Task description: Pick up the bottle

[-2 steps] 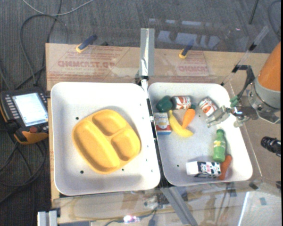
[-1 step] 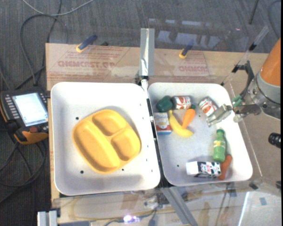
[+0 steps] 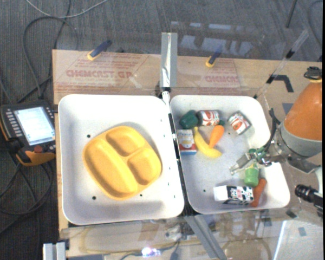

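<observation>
Hovering low in the right bin [image 3: 271, 196], my pincer [image 3: 244, 166] stood over a green bottle [image 3: 251, 175] lying just beneath it; whether the pincer was clenched or released, I could not tell. A milk carton [image 3: 233, 193] lay just below the bottle.

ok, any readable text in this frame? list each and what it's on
"CHEMCAST GP": red print, mirrored, on the brown paper-masked sheet behind the left white bin; a second red print behind the right white bin is too faint.
Red-and-white cans, white carton, small labelled packet: print too small.
Handheld pendant screen: blurred.
</observation>
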`<control>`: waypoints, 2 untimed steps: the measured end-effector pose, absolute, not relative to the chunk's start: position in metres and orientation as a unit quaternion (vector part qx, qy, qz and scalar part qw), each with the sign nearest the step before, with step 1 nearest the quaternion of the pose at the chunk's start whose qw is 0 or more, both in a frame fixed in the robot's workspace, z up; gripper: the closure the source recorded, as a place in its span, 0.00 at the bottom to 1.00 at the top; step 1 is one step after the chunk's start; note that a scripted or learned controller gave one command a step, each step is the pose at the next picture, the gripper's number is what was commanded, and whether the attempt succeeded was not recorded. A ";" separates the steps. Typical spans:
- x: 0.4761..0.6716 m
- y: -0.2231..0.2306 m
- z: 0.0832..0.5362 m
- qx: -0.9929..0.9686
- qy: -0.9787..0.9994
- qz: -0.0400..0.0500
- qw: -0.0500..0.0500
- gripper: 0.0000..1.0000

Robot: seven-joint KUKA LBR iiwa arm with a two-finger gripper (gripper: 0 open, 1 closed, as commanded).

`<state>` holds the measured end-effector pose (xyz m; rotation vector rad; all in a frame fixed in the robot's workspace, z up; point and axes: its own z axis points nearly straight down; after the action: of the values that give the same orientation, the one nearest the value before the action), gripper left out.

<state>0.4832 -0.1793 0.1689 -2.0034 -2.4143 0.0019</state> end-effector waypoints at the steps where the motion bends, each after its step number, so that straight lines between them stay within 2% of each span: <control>1: 0.544 -0.207 0.090 -0.581 -0.814 -0.004 -0.007 0.00; 2: 0.521 -0.217 0.092 -0.561 -0.828 -0.006 -0.008 0.00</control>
<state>0.5210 -0.2171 0.0920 -1.7724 -2.6133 -0.0200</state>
